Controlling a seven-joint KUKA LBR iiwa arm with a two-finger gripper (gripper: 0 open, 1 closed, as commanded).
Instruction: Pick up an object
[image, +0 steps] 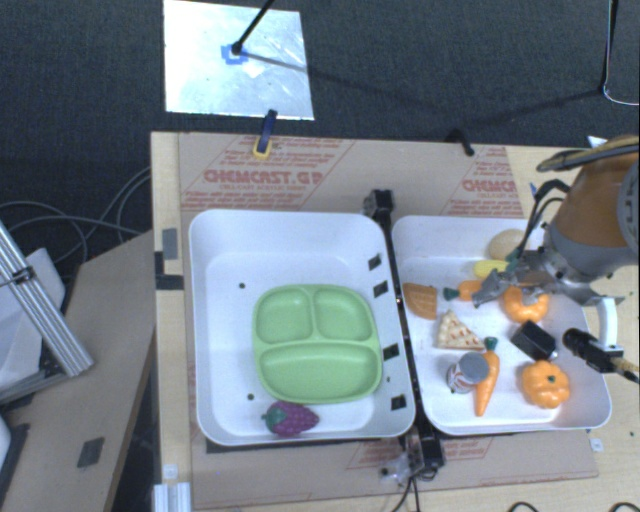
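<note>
White bins (290, 240) hold a green plate (318, 342) and purple grapes (291, 419). An orange carrot (487, 382) lies beside an orange pumpkin (544, 384).

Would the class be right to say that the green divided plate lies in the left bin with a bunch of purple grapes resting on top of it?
Not quite. The camera view shows the green divided plate in the left bin, but the purple grapes lie on the bin floor beside the plate's near edge, not on top of it.

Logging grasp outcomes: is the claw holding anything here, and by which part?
Cannot be told. The claw sits low in the right bin against an orange toy, but its grip is unclear.
</note>
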